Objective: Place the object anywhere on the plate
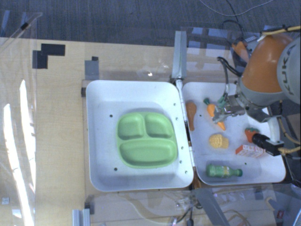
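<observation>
A smooth green plate [146,140] with three moulded compartments sits in the left white bin [101,126]. In the right bin [277,171], the metal claw [221,111] is down over a tapered orange carrot [216,115], its opening impossible to tell. Nearby lie a knobbly yellow corn cob [218,141] and a green bottle [224,171].

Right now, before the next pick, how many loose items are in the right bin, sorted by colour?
Orange or brown: 4 (drumstick-shaped piece, carrot, piece under the tool, small carrot)
Yellow: 1 (corn piece)
Green: 1 (bottle)
Red and white: 1 (carton)
Total: 7
</observation>
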